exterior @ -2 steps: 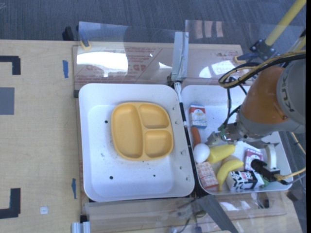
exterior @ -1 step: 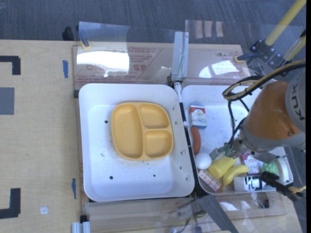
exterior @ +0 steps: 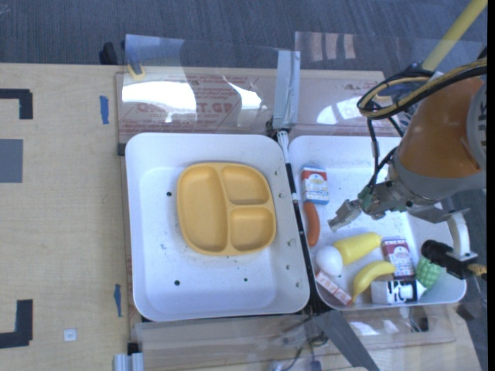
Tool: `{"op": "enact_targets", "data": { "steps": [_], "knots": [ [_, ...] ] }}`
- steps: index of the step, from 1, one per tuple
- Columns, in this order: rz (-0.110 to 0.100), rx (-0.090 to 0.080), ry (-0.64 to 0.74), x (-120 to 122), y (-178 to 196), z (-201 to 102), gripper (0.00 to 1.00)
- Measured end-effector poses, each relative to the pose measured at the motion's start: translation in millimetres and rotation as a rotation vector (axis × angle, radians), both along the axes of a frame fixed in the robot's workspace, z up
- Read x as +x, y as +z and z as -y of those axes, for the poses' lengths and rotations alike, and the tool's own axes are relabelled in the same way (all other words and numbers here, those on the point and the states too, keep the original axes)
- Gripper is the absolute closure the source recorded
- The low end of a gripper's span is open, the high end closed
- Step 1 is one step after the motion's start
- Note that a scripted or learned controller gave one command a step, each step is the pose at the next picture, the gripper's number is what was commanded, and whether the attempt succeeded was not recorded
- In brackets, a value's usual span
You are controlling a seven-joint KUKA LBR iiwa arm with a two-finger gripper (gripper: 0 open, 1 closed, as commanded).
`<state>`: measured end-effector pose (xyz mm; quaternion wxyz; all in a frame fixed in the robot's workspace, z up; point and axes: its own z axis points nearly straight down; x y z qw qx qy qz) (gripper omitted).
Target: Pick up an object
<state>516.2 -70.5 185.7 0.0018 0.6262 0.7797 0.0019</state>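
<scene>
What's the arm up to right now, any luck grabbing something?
Gripper over right bin, nothing seen held. Yellow toy just below it. Hot dog, egg crowd close.

Pretty clearly a robotics lab, not anyone's kitchen. You've got a plywood counter (exterior: 62, 207) with blue tape marks (exterior: 104, 108) and black corner markers (exterior: 19, 103), clear plastic guard panels (exterior: 201, 91) behind two white bins (exterior: 147, 284), and grey office carpet (exterior: 232, 6) underneath. The toy food (exterior: 357, 247) and the industrial arm (exterior: 441, 137) with loose cables seal it.

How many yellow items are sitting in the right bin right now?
2: a yellow pepper-like piece mid-bin below the gripper, and a banana just beneath it near the front. The arm may hide more.
</scene>
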Motion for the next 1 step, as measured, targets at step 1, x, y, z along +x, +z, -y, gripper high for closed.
{"op": "enact_targets", "data": {
  "steps": [1],
  "knots": [
    [-0.014,0.000,-0.385,14.2,-72.3,42.4,0.00]
  ]
}}
